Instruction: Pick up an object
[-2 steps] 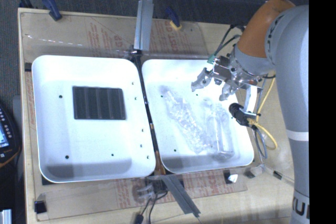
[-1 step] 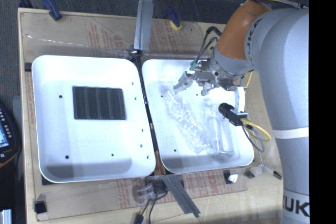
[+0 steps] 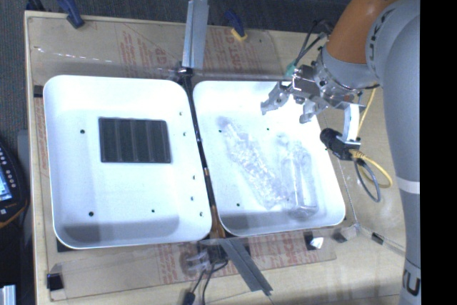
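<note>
The claw (image 3: pixel 291 105) is seen spread wide, holding nothing, above the right bin's (image 3: pixel 214 153) far edge. Two clear bottles (image 3: pixel 275 171) are laid in that bin, long axes slanting from far-left to near-right.
</note>
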Tool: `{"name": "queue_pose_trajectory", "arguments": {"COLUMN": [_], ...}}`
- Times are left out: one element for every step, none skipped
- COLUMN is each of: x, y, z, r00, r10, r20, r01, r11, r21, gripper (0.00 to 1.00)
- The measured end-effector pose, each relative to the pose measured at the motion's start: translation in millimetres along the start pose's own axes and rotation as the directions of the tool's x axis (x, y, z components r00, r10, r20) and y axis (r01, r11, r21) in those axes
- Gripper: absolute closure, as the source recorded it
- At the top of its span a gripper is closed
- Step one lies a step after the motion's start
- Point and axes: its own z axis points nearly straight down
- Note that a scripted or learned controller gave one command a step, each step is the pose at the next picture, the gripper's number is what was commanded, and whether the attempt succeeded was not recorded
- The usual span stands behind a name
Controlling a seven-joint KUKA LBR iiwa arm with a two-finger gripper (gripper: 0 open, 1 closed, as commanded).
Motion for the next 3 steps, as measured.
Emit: {"name": "queue_pose_trajectory", "arguments": {"x": [12,27,4], "y": [-21,-61,-88], "z": [-88,-12,-12], "r00": [0.955,0.891,0.757], "r10": [0.296,0.454,0.653], "r20": [0.000,0.002,0.003], "r01": [-0.296,-0.454,-0.653], "r11": [0.955,0.891,0.757], "r21": [-0.002,0.005,0.006], "gripper": [0.00,0.00,0.00]}}
